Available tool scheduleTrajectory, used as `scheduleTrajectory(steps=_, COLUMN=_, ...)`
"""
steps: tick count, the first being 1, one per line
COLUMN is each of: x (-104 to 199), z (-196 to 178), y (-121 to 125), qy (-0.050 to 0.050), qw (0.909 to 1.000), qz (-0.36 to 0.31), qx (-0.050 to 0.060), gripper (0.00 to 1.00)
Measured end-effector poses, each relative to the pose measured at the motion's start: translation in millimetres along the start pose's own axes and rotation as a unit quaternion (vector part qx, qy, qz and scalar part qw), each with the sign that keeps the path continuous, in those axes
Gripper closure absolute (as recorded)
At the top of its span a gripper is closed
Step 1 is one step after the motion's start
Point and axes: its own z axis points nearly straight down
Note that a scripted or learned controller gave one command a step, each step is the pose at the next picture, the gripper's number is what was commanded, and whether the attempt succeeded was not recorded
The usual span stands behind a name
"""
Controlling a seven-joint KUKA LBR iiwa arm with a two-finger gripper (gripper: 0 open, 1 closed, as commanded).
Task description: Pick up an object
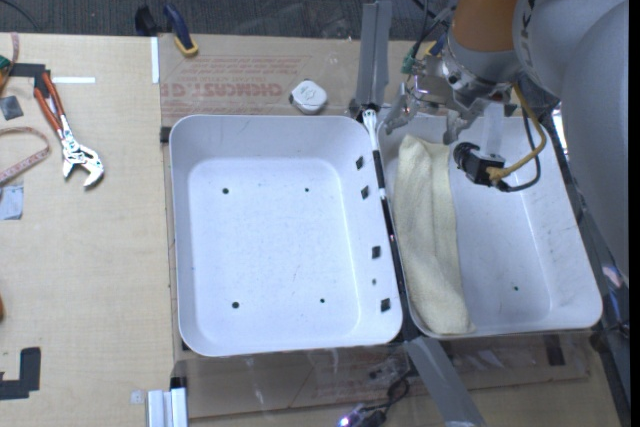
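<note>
**Cloth lies lengthwise in the right bin**

A cream cloth (430, 235) lies along the left wall of the right bin (530, 255), its long axis running from the far end to the near corner. The gripper (432, 110) hangs over the cloth's far end; its grip state cannot be told.

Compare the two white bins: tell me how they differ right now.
The right bin holds a cream towel lying lengthwise along its left wall; the left bin has bare floor. The gripper hangs over the right bin's far end, while the left bin sits away from the arm. Both are shallow, white and rounded-cornered.
</note>
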Motion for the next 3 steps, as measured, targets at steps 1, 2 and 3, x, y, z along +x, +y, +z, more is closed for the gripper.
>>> scheduleTrajectory(steps=1, x=-56.9, z=-0.5, y=9.3, qy=0.000, qw=0.9991, qz=-0.042, qx=-0.001, gripper=0.00)
scheduleTrajectory(steps=2, x=-81.6, z=121.7, y=25.9, qy=0.000, qw=0.9938, qz=-0.111, qx=-0.004, gripper=0.00)
scheduleTrajectory(steps=3, x=-137.4, z=97.4, y=35.6, qy=0.000, qw=0.9923, qz=-0.124, qx=-0.003, gripper=0.00)
